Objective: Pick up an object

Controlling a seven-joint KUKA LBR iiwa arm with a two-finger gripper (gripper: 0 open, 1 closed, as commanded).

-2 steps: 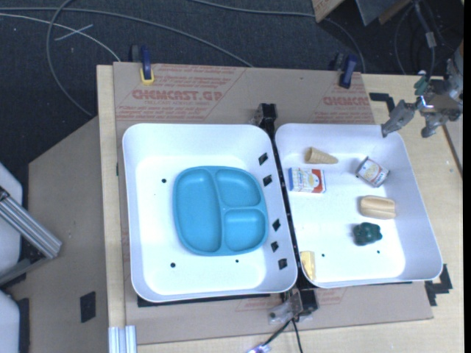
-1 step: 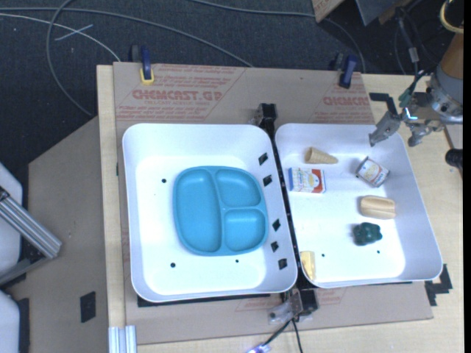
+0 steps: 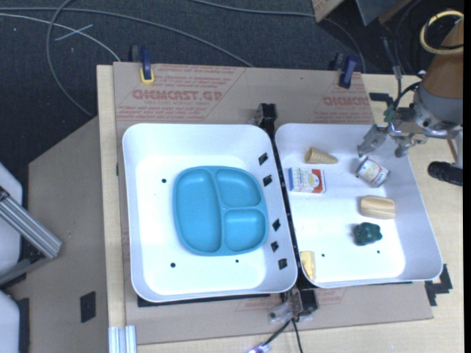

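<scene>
The arm (image 3: 441, 87) reaches in from the right edge and ends over the far right corner of the right bin (image 3: 412, 263). Its gripper (image 3: 384, 140) hangs there with two fingers spread apart, one toward the left (image 3: 366, 144) and one to the right (image 3: 402, 147), and nothing sits between them. The gripper is open and holds no object.

Just below the gripper, a small can (image 3: 372, 171) lies tilted on the bin floor, pale with a reddish mark on its label. It is near the fingers but apart from them. To the left of the can, a cone (image 3: 321, 156) lies on its side near the far wall. Below the cone, a small carton (image 3: 305, 180) with blue and red print lies flat against the divider side of the bin. Further toward the near side, a tan block (image 3: 377, 207) rests on the floor, and just beneath it sits a dark green lump (image 3: 366, 233). A yellow piece (image 3: 307, 263) lies in the near left corner of the same bin, close to the wall.

The left bin (image 3: 147, 271) bears a blue tray (image 3: 220, 209) with three compartments, set roughly in its middle.

Both bins rest on a cardboard sheet (image 3: 184, 87) held by clamps (image 3: 146, 66) at its far edge.
</scene>
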